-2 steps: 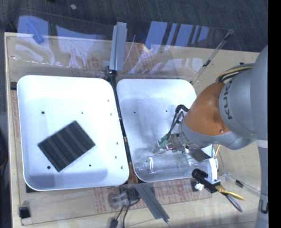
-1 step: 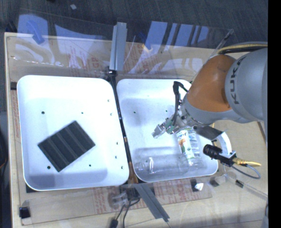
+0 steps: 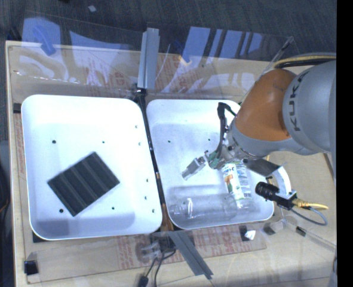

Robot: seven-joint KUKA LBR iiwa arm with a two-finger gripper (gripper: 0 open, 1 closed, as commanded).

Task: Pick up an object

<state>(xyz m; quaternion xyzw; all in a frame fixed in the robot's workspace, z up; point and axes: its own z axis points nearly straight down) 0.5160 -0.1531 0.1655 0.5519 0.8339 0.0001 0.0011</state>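
In the left bin (image 3: 74,124) a flat black ribbed slab (image 3: 83,183) lies at a slant near the front. The right bin (image 3: 176,121) holds a clear plastic bottle (image 3: 203,207) lying on its side along the front wall. A small labelled bottle (image 3: 236,182) with green and red print lies just behind it, at the right. My gripper (image 3: 199,164) hangs low over the middle of the right bin, just left of the labelled bottle and behind the clear one. Nothing shows in its grasp.
The grey arm with its orange band (image 3: 263,115) covers the right bin's right side. A metal divider (image 3: 147,58) stands at the back between the bins. Small clamps and cables (image 3: 254,232) lie on the bench along the front edge.
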